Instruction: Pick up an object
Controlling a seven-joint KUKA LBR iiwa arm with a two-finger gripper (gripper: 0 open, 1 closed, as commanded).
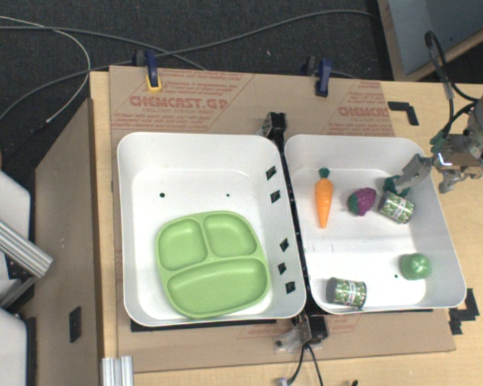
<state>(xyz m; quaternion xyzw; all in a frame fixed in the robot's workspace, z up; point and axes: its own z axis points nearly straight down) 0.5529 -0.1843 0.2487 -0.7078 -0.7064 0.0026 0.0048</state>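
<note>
The right bin (435,240) holds several toy items. An orange carrot (324,202) lies upright near its left wall. A purple, berry-like piece (361,201) sits to its right, touching a green-labelled can (397,208) that lies on its side. Further down are a green apple (415,266) at the lower right and a second can (346,293) by the front wall. My gripper (427,181) hangs over the bin's upper right corner, open. Its left finger (408,176) points down toward the first can, just above it, with nothing between the fingers.
The left bin (137,215) holds a green divided plate (213,262) in its front half. A black divider with clips runs between the bins. Cables cross the dark floor behind the cardboard base, which blue clamps hold at the back.
</note>
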